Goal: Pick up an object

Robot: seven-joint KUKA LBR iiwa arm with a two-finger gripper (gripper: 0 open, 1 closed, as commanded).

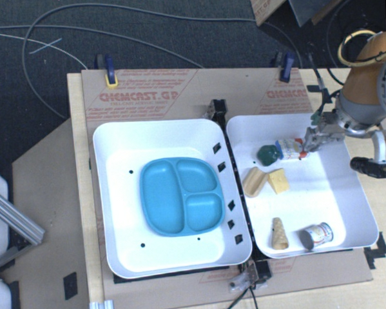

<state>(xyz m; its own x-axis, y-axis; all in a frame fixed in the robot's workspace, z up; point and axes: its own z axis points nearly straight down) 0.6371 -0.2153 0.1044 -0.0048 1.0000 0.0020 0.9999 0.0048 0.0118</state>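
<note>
Apparently the approach step: end effector (311, 140) low in the right bin (350, 194), tips by a small white-and-red object (289, 147) beside a dark green piece (268, 155). Can't tell whether it is spread or clamped, or gripping anything. Next move calls for a closing grasp, then a lift.

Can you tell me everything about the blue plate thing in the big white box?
The blue divided plate looks like smooth plastic, light blue all over, with rounded corners and raised ridges splitting it into three sections: one long section on its left and two smaller ones on its right. It lies flat, right way up, turned a little askew, near the middle of the left white bin. Nothing sits in any of its sections, and it touches only the bin floor. The arm is over the other bin, far from it.
</note>
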